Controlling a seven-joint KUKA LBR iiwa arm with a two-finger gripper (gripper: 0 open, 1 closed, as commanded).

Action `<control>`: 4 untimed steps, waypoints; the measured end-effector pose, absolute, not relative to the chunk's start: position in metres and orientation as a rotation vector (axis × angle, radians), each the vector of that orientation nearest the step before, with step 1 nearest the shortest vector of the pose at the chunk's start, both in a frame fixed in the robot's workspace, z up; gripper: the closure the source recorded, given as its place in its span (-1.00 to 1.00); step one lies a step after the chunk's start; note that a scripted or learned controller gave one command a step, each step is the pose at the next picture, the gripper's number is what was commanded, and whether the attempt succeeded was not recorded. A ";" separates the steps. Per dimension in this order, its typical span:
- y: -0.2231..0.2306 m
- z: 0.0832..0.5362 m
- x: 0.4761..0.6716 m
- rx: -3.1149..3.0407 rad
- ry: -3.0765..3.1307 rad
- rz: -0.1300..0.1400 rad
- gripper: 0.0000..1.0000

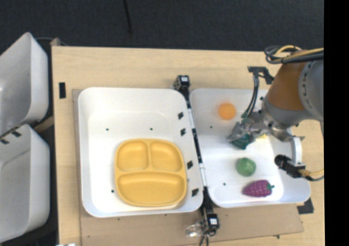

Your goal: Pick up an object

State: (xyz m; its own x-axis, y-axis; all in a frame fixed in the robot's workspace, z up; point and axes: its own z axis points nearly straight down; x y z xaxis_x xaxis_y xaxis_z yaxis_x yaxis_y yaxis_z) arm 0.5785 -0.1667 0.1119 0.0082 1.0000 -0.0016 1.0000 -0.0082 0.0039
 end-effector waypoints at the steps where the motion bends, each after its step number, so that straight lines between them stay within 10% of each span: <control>1: -0.163 0.160 0.571 2.227 2.212 0.003 1.00; 4: -0.133 0.248 0.561 2.215 2.227 0.002 1.00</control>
State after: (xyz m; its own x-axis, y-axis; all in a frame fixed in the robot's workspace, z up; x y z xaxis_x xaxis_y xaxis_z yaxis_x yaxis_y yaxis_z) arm 0.5607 -0.1327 0.2480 -0.0056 1.0000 0.0006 1.0000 0.0056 0.0010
